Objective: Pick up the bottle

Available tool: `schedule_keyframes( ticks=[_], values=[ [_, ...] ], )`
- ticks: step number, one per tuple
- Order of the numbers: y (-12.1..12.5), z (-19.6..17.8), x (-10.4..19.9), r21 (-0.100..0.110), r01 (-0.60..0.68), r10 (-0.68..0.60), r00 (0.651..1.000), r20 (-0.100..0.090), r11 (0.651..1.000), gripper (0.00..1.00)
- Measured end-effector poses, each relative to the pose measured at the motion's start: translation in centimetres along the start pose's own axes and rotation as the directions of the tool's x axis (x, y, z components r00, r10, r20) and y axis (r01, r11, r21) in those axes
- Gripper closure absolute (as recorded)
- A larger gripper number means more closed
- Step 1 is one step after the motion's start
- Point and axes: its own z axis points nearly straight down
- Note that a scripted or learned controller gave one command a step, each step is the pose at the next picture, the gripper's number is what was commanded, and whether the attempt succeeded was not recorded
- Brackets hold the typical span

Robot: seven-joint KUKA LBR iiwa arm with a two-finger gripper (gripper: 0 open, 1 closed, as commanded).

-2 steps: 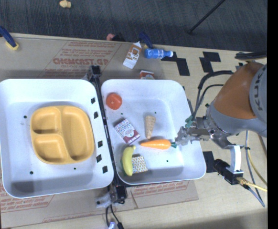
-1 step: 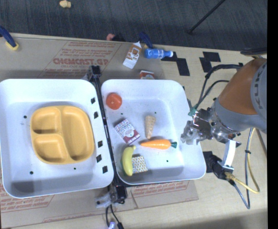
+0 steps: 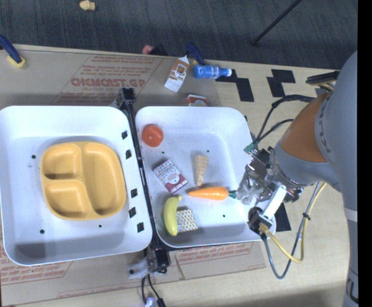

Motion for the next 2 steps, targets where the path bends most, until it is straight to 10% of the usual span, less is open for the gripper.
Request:
schedule_keyframes(
  ticks=[1, 2],
  values=[
    [-1.12, -2.08, 1.22, -0.003, -0.211, 0.211, 0.977, -0.001, 0.977, 1.0],
    [-0.46, -1.41, 0.49, 0.0, -0.052, 0.052, 0.999, -0.001, 0.999, 1.0]
  ],
)
